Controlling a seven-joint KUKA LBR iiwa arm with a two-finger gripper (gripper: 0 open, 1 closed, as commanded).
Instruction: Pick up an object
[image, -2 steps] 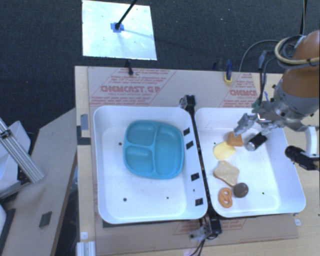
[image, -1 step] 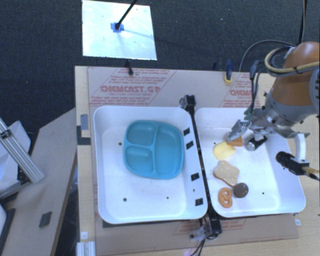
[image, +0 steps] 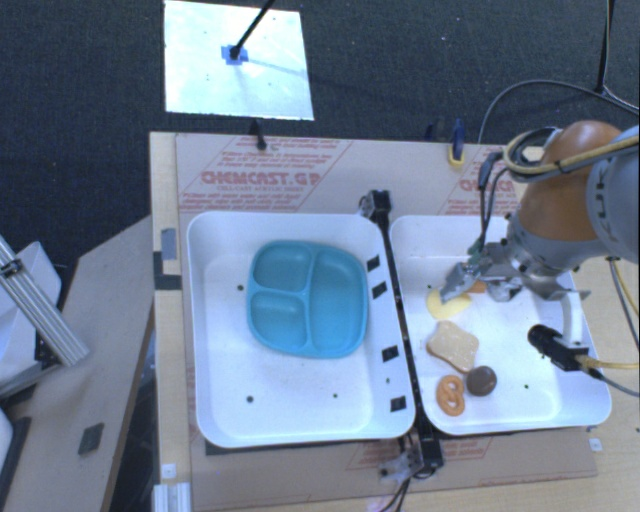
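End effector (image: 461, 283) low in right bin (image: 560, 405), tips touching yellow piece (image: 444, 305); can't tell jaw state. Toast slice (image: 453, 346), pretzel (image: 450, 395), brown ball (image: 481, 380) sit just below it. Advice: centre over yellow piece, descend straight, close slowly w/o pushing it.

A blue divided plate (image: 305, 299) lies flat in the left white bin (image: 215, 400). Both bins rest on a clear sheet printed "CHEMCAST" (image: 262, 180) covering the worktop (image: 165, 170). A square metal plate (image: 237, 60) lies beyond on dark carpet (image: 80, 120).
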